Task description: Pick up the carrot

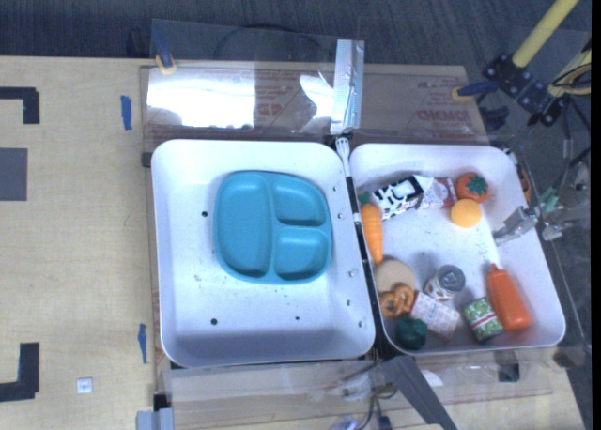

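The carrot is orange with a green top and lies lengthwise against the left wall of the right bin. Its green end points to the far side. A black-and-white patterned item lies just beyond it, and a round tan biscuit sits just in front of it. Nothing covers the carrot.
The right bin also holds a tomato, a yellow ball, an orange bottle, a pretzel, small cans and a dark green item. A blue divided plate sits in the left bin. A small grey metal piece overhangs the right bin's right rim.
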`<control>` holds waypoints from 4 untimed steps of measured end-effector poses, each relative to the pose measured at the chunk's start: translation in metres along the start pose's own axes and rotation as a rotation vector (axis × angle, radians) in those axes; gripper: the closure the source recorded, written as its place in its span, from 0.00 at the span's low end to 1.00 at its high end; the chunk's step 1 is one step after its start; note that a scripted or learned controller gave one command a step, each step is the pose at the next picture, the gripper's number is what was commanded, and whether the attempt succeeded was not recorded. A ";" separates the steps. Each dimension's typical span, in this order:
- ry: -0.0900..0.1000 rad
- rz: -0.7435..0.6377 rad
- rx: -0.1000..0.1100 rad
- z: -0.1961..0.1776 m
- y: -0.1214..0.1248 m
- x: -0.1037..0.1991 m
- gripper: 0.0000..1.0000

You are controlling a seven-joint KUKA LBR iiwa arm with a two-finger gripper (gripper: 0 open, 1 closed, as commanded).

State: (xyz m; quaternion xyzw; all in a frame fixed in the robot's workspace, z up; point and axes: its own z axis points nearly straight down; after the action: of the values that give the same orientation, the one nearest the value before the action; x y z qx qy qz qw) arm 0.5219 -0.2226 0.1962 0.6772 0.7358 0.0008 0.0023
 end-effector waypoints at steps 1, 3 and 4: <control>-0.004 0.096 -0.015 0.050 -0.002 0.001 0.00; -0.001 0.078 0.004 -0.003 -0.024 0.001 1.00; 0.000 0.078 0.005 -0.002 -0.024 0.001 0.00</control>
State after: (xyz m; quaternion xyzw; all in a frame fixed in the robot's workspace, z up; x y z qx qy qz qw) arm 0.4978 -0.2237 0.1984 0.7054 0.7088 -0.0011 0.0006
